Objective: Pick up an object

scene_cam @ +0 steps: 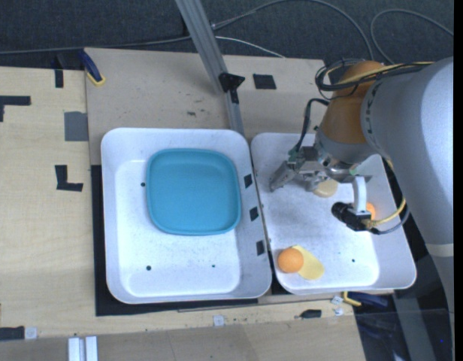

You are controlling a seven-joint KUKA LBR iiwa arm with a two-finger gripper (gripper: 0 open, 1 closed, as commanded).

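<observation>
Two white bins [119, 201] on wooden bench [36, 201]

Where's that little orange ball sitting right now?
The orange ball lies in the right bin, near its front left corner, touching a pale yellow piece and well in front of the claw.

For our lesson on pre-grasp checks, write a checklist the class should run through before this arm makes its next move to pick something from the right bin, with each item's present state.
1. Gripper is over the right bin: ok.
2. A target is in that bin: ok, an orange ball touches a pale yellow piece near the front.
3. Gripper is above the ball: not ok, it sits nearer the back.
4. Something between the fingers: cannot tell.
5. Blue plate lies apart in the left bin: ok.
</observation>
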